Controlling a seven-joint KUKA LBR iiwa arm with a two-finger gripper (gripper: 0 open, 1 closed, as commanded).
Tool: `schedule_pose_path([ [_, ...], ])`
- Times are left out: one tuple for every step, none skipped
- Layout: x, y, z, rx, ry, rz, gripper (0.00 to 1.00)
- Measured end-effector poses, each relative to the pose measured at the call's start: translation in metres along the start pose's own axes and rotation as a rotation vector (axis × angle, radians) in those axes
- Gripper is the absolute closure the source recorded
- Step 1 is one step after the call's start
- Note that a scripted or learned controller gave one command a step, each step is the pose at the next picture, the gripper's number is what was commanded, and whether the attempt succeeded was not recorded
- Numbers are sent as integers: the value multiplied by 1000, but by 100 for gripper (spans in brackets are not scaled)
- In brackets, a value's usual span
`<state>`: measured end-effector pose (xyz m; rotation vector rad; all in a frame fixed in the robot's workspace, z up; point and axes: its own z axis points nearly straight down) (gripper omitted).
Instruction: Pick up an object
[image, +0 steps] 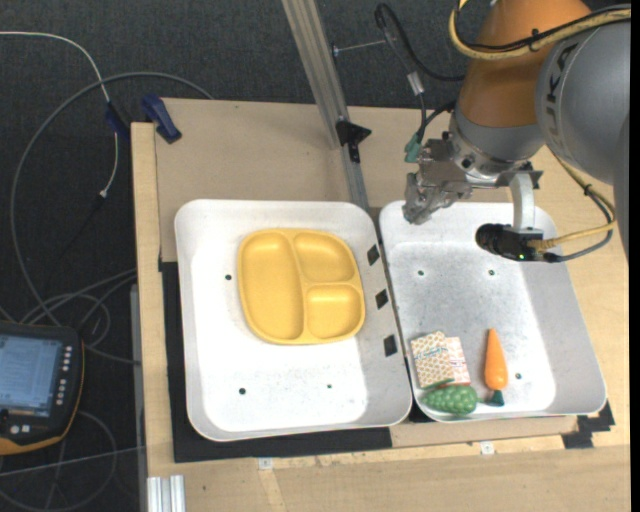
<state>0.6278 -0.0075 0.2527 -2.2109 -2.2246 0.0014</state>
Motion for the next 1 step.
schedule_pose_path([
  [60,1,14,1,0,-1,100],
])
